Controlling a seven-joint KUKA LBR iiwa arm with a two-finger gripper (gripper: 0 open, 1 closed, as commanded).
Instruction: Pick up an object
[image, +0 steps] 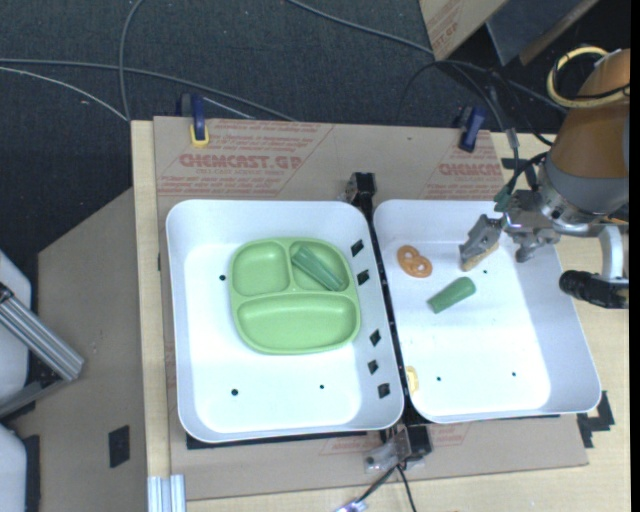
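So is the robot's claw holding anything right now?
No, nothing is held. The gripper hangs over the right bin, above the green piece, with nothing between its fingers.

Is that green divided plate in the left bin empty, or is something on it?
Not empty. The green divided plate holds a darker green piece lying in its upper right compartment; the other two compartments look bare.

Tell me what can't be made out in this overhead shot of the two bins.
- Gripper, camera view: too small and blurred to judge its finger gap or whether it touches anything.
- Arm: cut off by the right edge.
- Orange object in the right bin: too small to identify.
- Dark green item on the divided plate: identity unclear.
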